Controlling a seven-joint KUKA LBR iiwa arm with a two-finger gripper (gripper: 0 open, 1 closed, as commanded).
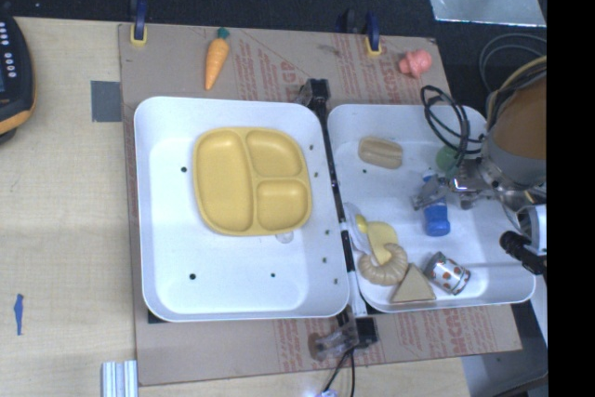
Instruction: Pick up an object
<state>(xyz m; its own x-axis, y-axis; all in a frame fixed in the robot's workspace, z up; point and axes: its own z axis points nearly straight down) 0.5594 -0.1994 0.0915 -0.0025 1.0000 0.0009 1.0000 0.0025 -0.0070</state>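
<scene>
Nearest the camera, at the lower edge of the frame, a black clamp (pixel 339 339) grips the seam between the two bins. Right of it, the right bin (pixel 483 297) holds the candidates for picking: a tan wedge (pixel 412 285), a ring-shaped pastry (pixel 381 263), a yellow piece (pixel 379 237), a small can (pixel 446 272), a blue block (pixel 436 219) and a beige loaf-like piece (pixel 380 152).

Over the blue block, at centre right of the frame, hangs the tool (pixel 442 191); I cannot tell whether it is spread or pressed together, and nothing is visibly pinched in it. Judging by position, the blue block is the likeliest target. A good grasp would come straight down, centred on the block, closing across its narrow sides.

Little crowds it: the can and pastry lie lower, apart from it. A black cable (pixel 444 118) loops above. The left bin (pixel 167 293) carries a yellow divided plate (pixel 251 178). On the tabletop (pixel 56 200), a toy carrot (pixel 216 59) and a pink lump (pixel 416 62) sit outside the bins.
</scene>
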